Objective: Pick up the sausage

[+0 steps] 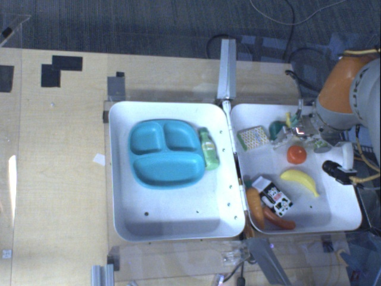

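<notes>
The sausage [277, 220] sits at the right bin's [342, 222] near-left corner (beside a carrot [255, 205]). The hand [299, 130] hovers well apart by the far edge; can't tell its grip.

This is looking like a robot lab. A wooden table [59, 159] is carrying two white bins [172, 231] of toy food, cables [286, 11] are lying on grey carpet [119, 16], and black tape marks [59, 69] are sticking to the table.
</notes>
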You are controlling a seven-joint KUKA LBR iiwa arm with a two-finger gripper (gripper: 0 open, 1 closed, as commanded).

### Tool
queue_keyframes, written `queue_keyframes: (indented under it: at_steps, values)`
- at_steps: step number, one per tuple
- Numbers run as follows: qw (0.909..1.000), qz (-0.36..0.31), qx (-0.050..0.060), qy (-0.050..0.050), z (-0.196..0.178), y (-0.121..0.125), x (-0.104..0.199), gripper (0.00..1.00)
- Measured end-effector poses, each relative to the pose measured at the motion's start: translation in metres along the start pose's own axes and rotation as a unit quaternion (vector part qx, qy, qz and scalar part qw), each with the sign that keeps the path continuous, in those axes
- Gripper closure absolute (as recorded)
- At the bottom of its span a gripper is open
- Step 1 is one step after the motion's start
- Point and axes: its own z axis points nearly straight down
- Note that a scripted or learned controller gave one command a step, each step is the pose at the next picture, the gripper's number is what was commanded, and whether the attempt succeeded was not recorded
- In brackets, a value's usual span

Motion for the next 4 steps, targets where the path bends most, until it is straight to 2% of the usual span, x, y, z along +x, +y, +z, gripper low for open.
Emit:
queue_keyframes:
  at_steps: [1,2,3,4]
  values:
    - [0.9998,0.019,0.001,-0.005,-0.001,-0.088,0.035,0.0]
    - [0.9827,0.185,0.001,-0.006,0.001,-0.017,-0.007,0.0]
    - [0.9842,0.177,0.001,-0.006,-0.001,-0.092,0.005,0.0]
    - [0.9703,0.242,0.002,-0.006,0.001,-0.007,-0.007,0.0]
